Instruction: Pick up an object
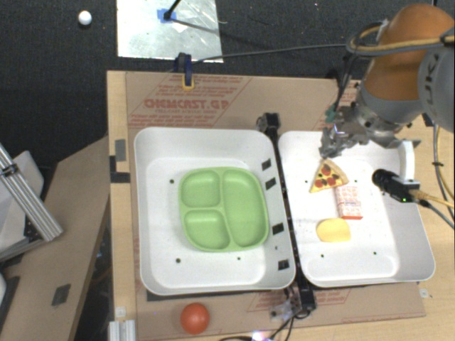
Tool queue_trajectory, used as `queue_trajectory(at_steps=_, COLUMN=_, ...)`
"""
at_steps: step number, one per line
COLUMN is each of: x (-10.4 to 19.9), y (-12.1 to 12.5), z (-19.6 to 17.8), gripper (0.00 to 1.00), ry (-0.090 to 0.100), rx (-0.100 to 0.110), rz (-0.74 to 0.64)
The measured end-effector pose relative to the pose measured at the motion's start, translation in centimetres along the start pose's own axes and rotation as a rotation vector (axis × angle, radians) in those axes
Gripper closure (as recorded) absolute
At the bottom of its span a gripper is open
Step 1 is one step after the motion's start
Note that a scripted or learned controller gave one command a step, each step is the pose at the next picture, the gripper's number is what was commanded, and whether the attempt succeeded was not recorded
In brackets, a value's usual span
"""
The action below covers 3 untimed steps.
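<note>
In the right bin (pixel 398 261) lie a toy pizza slice (pixel 328 176), a small red-and-white box (pixel 348 201) and a yellow lump (pixel 333 230). My gripper (pixel 331 145) hangs over the bin's far end, just above the tip of the pizza slice. Nothing shows between its fingers, and their gap is too small to read from here.
The left bin (pixel 160 162) holds a green divided plate (pixel 222 209). An orange ball (pixel 195 317) rests on the bench in front of the left bin. A blue clamp (pixel 185 68) stands at the bench's far edge.
</note>
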<state>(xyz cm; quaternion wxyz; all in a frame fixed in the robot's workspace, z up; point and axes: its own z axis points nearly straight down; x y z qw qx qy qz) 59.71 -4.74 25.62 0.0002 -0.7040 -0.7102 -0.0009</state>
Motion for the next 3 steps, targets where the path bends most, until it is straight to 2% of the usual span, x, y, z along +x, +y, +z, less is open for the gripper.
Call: queue_trajectory(at_steps=3, x=15.1, y=-4.5, z=3.7, gripper=1.0, ry=0.001, rx=0.002, rz=-0.001)
